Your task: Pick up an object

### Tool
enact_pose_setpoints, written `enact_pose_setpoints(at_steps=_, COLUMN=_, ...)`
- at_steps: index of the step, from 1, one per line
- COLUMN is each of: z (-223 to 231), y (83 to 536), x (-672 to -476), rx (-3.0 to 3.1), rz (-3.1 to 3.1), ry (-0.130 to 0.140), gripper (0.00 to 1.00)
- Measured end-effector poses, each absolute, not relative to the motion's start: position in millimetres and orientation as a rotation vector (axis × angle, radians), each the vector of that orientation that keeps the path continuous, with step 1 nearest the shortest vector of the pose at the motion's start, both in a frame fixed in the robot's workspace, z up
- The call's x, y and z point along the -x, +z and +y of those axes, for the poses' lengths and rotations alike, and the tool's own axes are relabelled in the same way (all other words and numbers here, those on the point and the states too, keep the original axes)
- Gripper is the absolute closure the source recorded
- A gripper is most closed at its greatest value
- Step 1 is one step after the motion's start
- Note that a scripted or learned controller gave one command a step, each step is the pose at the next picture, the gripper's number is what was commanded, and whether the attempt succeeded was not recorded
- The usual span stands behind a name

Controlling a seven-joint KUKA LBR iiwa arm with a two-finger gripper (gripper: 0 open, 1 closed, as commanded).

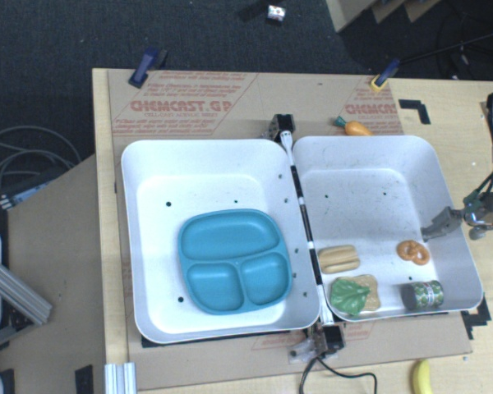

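The end effector (pixel 448 222) hung at the right bin's (pixel 370 158) edge, grip unreadable; next, descend onto the pretzel (pixel 413 252).

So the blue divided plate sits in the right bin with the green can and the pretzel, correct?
Not quite. The camera view shows the blue divided plate alone in the left bin. The green can and the pretzel are in the right bin, as you said.
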State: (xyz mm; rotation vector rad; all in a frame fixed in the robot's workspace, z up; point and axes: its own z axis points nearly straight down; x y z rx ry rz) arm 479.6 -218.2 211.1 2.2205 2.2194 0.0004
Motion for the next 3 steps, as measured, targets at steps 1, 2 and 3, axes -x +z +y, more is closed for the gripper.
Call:
enact_pose_setpoints(at_steps=1, z=-203.3, y=102.3, x=-478.0, rx=-2.225, rz=2.224, ry=-0.002, gripper=0.0)
enact_pose_setpoints(at_steps=2, z=-210.6, y=274.2, x=-479.9, rx=-2.219, rz=2.22, ry=0.001, gripper=0.0)
enact_pose_setpoints(at_steps=3, z=-223.8, y=309.4, x=-562.9, rx=-2.217, rz=2.221, ry=0.001, gripper=0.0)
